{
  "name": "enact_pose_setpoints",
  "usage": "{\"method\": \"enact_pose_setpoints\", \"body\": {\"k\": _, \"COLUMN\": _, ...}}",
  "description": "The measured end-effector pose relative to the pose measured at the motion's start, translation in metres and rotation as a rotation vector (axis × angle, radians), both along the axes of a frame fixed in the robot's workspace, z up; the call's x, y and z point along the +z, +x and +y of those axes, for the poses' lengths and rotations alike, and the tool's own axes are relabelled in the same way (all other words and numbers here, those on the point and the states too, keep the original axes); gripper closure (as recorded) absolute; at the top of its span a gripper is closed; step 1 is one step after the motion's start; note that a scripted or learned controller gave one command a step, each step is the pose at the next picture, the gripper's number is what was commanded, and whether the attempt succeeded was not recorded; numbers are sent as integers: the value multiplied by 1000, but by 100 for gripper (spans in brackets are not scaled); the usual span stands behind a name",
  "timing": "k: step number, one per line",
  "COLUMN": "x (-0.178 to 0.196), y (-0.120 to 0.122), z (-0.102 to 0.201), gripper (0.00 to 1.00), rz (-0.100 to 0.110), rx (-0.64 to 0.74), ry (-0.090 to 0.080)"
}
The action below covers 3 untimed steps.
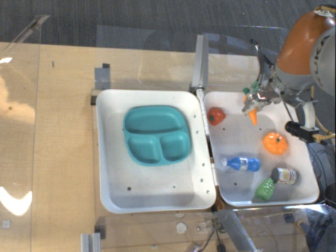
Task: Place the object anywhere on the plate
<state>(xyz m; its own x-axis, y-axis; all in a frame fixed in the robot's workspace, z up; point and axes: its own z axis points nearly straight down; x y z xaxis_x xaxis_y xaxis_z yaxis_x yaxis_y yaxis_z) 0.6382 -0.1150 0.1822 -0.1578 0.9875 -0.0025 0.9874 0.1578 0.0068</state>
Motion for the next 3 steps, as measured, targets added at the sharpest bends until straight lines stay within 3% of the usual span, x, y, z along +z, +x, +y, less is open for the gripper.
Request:
{"method": "enact_pose_setpoints", "body": {"k": 1, "x": 4, "y": -13, "z": 65, "gripper": 100, "rz": 1, "rx": 8, "ry": 2}}
{"method": "enact_pose_setpoints", "body": {"k": 2, "x": 14, "y": -38, "z": 119, "gripper": 100, "rz": 1, "rx": 147, "ry": 1}}
{"method": "enact_pose_setpoints", "body": {"k": 3, "x": 3, "y": -35, "z": 209, "gripper": 100, "rz": 2, "rx": 226, "ry": 2}}
